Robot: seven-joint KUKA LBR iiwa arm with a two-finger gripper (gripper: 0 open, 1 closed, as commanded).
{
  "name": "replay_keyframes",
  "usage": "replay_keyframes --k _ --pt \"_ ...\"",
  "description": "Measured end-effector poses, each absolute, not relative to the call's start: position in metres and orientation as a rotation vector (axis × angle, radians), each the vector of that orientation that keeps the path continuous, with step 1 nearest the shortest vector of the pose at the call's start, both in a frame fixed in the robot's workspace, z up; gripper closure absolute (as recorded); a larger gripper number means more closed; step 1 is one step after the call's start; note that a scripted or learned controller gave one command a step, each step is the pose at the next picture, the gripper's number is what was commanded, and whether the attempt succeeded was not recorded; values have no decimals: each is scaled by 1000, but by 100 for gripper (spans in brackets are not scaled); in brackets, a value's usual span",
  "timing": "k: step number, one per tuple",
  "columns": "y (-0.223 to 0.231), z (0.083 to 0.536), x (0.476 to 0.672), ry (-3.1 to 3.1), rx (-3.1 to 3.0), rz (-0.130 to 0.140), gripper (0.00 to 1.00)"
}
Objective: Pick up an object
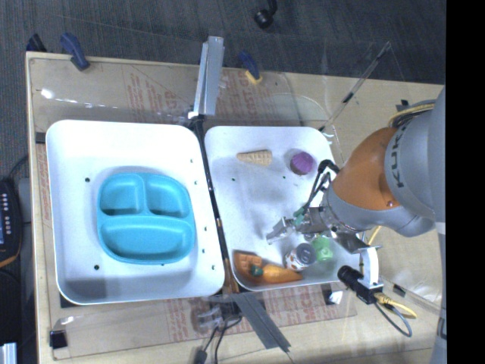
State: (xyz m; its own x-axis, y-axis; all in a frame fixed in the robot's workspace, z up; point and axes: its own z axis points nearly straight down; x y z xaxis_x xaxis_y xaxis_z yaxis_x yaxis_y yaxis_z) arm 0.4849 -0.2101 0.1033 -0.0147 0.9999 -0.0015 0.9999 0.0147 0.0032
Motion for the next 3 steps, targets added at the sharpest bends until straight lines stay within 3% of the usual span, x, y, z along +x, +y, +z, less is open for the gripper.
replay_keyframes --k 1,2,3 --pt "-210 113 486 2240 2197 2 100" --pt "-210 113 486 2241 2196 2 0" --pt "-210 123 488 2244 2191 2 100"
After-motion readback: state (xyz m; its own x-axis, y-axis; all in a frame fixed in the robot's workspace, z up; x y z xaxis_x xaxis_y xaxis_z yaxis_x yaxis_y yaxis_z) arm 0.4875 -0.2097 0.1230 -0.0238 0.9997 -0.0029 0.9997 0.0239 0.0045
